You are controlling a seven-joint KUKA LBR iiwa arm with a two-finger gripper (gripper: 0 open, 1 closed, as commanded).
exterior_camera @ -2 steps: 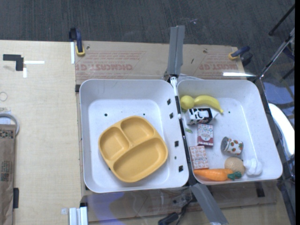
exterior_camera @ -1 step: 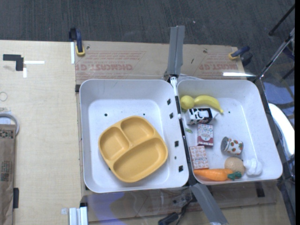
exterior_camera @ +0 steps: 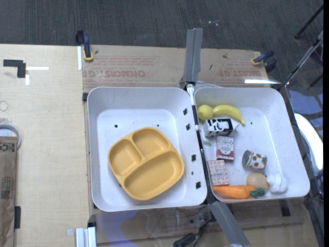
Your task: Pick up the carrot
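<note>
The carrot is orange with a green top at its right end. It lies flat along the near wall of the right bin, pointing left. A small red-and-white box sits just behind its left end. A beige round item touches it near the green top.
The right bin also holds a banana, a yellow fruit, a black-and-white carton, a second small box, a can and a white lump. In the left bin lies a yellow divided plate.
</note>
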